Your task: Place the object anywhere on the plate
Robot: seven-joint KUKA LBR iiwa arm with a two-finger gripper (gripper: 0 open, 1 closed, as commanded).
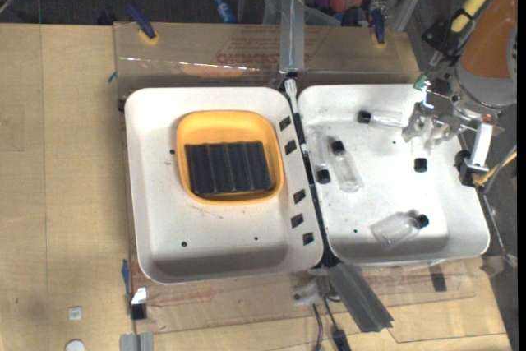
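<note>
Gripper (429,127) hangs over upper right of right bin (460,238), near several clear bottles with black caps, so pick looks not yet made. Fingers: cannot tell apart or together (metal clutter and glare at wrist).

Task's object presumably 1 of bottles: 1 at top (380,118), 1 mid-left (343,167), 1 near front (398,227). Which is target, unclear.

Orange plate (187,129) sits in left bin (148,177), dark ribbed block (228,168) on it.

Clear plastic blends into white floor; bottle outlines faint.
</note>
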